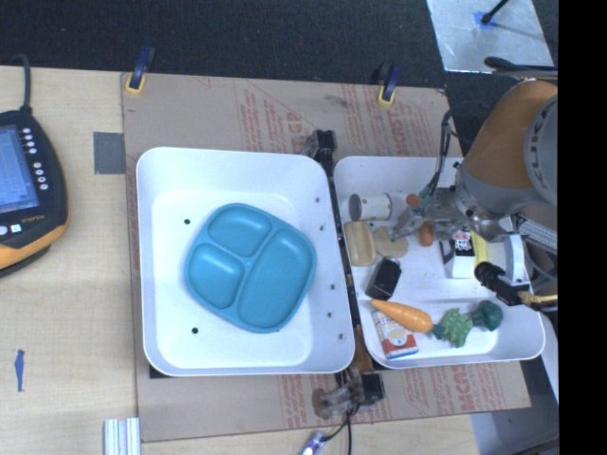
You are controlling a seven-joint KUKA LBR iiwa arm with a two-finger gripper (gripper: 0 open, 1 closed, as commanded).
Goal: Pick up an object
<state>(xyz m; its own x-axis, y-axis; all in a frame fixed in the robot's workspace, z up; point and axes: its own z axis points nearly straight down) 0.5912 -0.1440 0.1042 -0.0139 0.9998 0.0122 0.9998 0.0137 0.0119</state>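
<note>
A grey robot arm with an orange band (507,136) reaches in from the right of the frame over the right-hand white bin (517,349), its hand (417,221) low among a scatter of small objects in the upper middle of that bin. Whether the hand is spread or pressed together cannot be told from this angle; nothing can be seen caught in it.

The candidates for picking all lie in the right bin: a small white cylinder (372,206) at its upper left, a pale wooden block (359,243) just below that, a black object (384,278) near the centre, an orange carrot (403,315) and a small printed box (394,337) toward the lower left, and two green broccoli-like pieces (455,326) at the lower right. A small orange-red item (427,234) sits just beside the hand.

The left bin (161,183) holds a blue divided plate (249,266). A pendant controller (24,192) rests on the worktop (66,349) at the frame's left edge.

Judged from this, the task is at the reaching stage: the hand is down in the bin, but no object is lifted and every item appears to rest on the bin floor. Closing on one and raising it clear is left to do.
</note>
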